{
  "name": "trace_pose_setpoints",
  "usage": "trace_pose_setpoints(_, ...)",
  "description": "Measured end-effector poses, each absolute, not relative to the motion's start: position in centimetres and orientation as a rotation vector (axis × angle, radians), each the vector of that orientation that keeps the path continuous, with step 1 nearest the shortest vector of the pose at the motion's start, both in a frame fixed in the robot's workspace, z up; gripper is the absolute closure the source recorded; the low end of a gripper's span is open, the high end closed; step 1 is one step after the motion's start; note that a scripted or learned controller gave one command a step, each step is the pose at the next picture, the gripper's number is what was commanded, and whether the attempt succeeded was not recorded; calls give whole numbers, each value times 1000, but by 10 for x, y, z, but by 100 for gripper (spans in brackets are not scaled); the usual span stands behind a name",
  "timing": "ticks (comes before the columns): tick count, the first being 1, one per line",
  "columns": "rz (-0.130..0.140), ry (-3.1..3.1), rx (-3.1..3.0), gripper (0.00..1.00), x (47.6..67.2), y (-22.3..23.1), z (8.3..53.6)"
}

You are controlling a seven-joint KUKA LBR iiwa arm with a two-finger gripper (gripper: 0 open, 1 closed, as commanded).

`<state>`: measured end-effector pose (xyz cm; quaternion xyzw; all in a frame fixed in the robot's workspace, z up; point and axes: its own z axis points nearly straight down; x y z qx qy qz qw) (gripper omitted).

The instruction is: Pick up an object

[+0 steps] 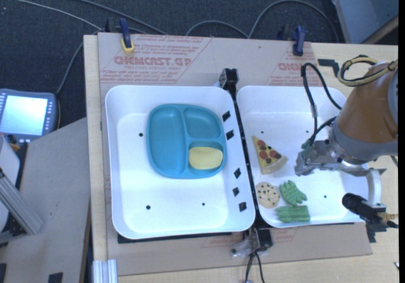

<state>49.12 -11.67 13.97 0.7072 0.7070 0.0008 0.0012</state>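
Pizza slice (pixel 268 154) near the right bin's (pixel 278 101) left wall looks light, rigid; I'd pinch its edges. Hand (pixel 305 164) beside it; grip state unclear.

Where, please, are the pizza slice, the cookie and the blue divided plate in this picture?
pizza slice (pixel 268 155): camera view, middle of its topped face.
cookie (pixel 267 195): camera view, centre of its top.
blue divided plate (pixel 166 139): camera view, bare floor of its large left compartment.
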Motion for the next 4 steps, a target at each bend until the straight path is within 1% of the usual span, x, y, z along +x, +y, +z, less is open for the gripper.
trace_pose_setpoints(1,3,2220,2219,100,488,-122,185)
trace_pose_setpoints(2,3,2221,2218,100,488,-122,214)
trace_pose_setpoints(3,4,2227,2214,100,503,-73,226)
trace_pose_setpoints(4,4,2228,2214,100,514,-19,236)
